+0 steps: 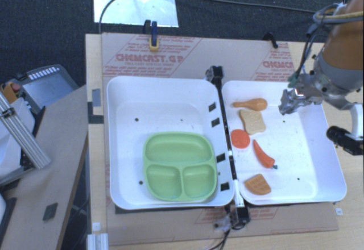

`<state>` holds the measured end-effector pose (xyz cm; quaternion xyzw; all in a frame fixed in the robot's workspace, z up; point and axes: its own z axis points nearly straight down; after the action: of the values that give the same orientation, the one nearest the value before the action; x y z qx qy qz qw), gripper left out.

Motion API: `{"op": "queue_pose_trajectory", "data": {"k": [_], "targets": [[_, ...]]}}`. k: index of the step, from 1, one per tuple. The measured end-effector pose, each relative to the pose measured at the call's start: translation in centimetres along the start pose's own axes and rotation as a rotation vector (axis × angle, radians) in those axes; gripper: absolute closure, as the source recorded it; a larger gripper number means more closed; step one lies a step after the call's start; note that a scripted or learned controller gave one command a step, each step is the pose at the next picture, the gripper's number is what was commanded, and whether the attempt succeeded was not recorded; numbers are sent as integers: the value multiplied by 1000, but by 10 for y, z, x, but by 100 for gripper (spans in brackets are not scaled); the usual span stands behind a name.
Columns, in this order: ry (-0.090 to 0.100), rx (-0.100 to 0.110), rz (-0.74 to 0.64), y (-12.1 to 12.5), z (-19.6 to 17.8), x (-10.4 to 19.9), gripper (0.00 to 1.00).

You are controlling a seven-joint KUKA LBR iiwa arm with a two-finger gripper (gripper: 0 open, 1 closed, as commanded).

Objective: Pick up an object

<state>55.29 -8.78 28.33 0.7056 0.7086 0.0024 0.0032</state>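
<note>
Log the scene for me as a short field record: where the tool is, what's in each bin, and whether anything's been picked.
tool: over the right bin's far part, right of the drumstick, nothing seen between its fingers
right bin: drumstick, bread slice, tomato slice, red pepper, orange wedge
left bin: green divided tray
picked: nothing yet

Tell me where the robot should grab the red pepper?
Probably across the middle of the red pepper, coming straight down from above. It lies flat and slanted in the right bin, long and thin, so the hand should close across its narrow width.
</note>
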Motion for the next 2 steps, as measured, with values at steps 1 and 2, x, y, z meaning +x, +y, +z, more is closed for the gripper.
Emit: {"op": "queue_pose_trajectory", "data": {"k": [1, 2], "targets": [[3, 7, -6, -3, 8, 58, 100], [3, 8, -5, -20, 32, 104, 100]]}}
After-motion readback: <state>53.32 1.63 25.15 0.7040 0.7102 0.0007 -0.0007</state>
